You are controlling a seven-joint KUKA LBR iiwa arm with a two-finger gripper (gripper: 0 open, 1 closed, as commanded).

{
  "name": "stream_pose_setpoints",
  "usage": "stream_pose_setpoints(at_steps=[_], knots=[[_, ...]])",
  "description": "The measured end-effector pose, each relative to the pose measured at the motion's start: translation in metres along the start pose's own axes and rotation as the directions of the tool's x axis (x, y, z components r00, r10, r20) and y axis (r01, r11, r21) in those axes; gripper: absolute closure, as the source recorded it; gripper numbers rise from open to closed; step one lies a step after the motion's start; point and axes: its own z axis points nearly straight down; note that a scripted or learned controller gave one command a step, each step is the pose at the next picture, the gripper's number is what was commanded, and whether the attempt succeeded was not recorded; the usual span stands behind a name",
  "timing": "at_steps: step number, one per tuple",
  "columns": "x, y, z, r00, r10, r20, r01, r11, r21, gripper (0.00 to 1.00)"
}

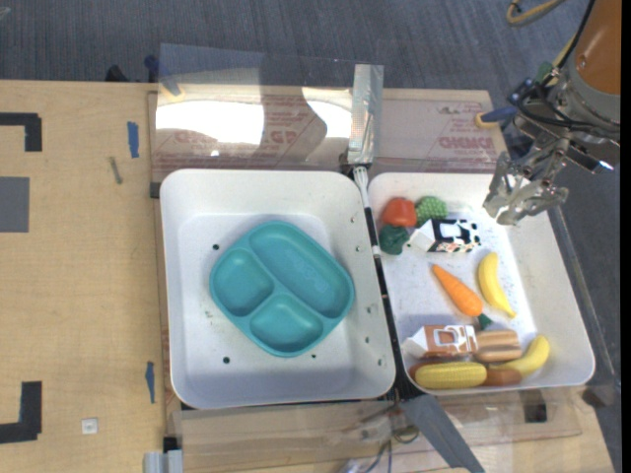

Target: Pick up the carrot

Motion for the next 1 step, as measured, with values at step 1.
stream_pose_setpoints(at_steps=[1], knots=[[0.0007,0.0006,0.0036,1.0,0.0,-0.003,0.0,1.0,-0.007,0.0]])
